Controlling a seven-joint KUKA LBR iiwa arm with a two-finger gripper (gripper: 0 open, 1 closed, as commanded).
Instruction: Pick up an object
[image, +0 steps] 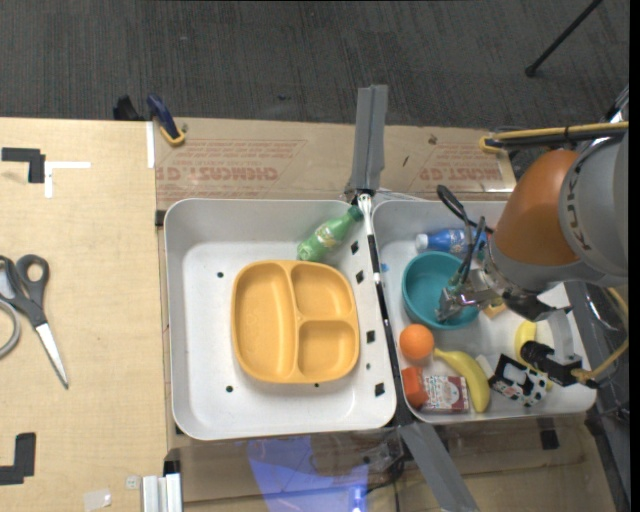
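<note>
Both bins are white: the left bin (190, 330) carries a yellow-orange divided plate (296, 322) and a green bottle (328, 234). In the right bin (395, 225) there is a teal bowl (432, 285), an orange fruit (417, 342), a yellow banana (468, 374), a red and white carton (436, 392) and a clear bottle with a blue label (442, 240). A small black and white checked object (520, 380) lies at the side. The arm (570, 215) is grey with an orange band. The table (80, 300) is light wood colour, with grey-handled scissors (35, 310).

Upside-down "CHEMICAL GUYS" on cardboard (300, 158)
</note>
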